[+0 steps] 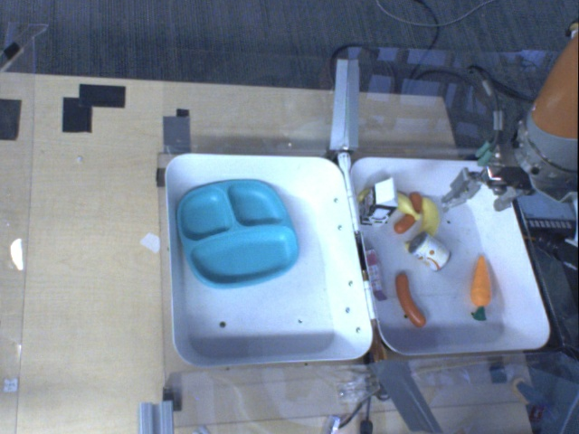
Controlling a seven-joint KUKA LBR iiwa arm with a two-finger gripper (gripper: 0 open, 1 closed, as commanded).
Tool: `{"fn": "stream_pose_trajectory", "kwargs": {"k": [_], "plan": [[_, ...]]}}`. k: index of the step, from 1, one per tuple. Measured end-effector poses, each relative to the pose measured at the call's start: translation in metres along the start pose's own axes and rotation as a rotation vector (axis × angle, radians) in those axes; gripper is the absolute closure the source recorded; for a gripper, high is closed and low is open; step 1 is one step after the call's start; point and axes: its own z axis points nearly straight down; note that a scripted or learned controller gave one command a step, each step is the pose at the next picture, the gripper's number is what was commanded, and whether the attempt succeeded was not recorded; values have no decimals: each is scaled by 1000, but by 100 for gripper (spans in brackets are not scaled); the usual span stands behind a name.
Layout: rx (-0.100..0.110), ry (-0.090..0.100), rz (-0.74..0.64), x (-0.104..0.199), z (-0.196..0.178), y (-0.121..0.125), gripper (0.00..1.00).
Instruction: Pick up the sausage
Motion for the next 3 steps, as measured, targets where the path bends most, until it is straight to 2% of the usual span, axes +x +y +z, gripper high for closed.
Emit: {"fn": "stream_pose_trajectory", "kwargs": {"k": [1,2,3], "plan": [[0,0,-241,-41,146,21,0],[-8,-2,-330,29,182,-71,0],[-4,0,-479,54,86,-75,0]]}}
